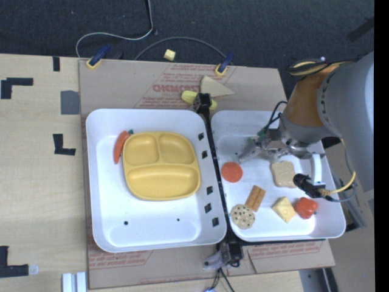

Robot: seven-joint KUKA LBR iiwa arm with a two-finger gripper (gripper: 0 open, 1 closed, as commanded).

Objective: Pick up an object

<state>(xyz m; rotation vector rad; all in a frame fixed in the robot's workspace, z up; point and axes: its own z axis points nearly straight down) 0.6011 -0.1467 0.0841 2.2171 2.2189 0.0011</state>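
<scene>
Bench: two white bins (97, 163), cardboard beneath.
Gripper (290, 157): jaw state cannot tell.
Bread slice (283, 173): just beside, 6 o'clock of gripper.

My gripper (262, 143) hangs over the right bin (328, 227), above a tomato slice (231, 173), bread (283, 173) and a cookie (242, 216); the left bin (100, 224) holds a yellow plate (161, 165).

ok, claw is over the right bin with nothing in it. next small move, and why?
Probably ease the claw down and left toward the round orange-red piece. It is the nearest item and lies apart from the others in the right bin, so it seems the cleanest target. The bread slice sits partly under the wrist. I can't tell the finger state.
</scene>
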